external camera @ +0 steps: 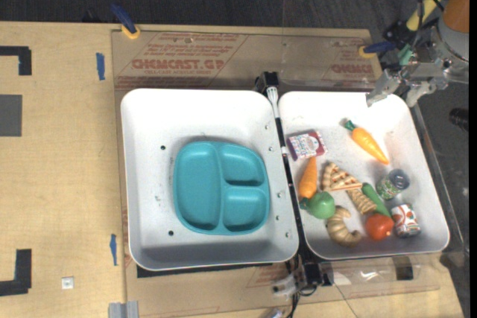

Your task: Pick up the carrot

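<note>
Glossy orange plastic carrot (367, 142) lies in a smooth white plastic bin (428, 160); teal tray (221, 187) looks matt.

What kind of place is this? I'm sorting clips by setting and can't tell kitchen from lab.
Most likely a robot lab bench, not a kitchen: two white bins clamped on a cardboard-covered bench, toy food such as a carrot, and a gripper at the right bin's corner.

The carrot (366, 141), orange with a green top, lies flat and slanted in the right bin's (428, 160) upper part, green end pointing up-left.
</note>
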Motion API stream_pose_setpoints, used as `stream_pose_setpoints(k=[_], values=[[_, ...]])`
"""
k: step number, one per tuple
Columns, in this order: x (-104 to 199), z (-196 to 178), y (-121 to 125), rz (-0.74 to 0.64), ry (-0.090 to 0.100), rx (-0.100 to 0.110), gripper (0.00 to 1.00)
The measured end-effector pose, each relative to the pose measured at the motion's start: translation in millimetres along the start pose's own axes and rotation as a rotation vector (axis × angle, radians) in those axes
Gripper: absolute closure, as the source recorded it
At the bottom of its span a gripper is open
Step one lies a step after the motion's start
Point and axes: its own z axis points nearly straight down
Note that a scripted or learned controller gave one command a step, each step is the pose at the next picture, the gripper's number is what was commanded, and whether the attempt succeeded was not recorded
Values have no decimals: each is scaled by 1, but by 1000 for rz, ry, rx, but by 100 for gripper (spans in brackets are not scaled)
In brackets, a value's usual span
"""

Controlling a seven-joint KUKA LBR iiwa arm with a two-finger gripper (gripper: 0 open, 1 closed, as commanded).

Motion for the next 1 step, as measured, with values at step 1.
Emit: stream_pose_setpoints(k=[1], values=[[11, 153, -1, -181, -3, -9, 0]])
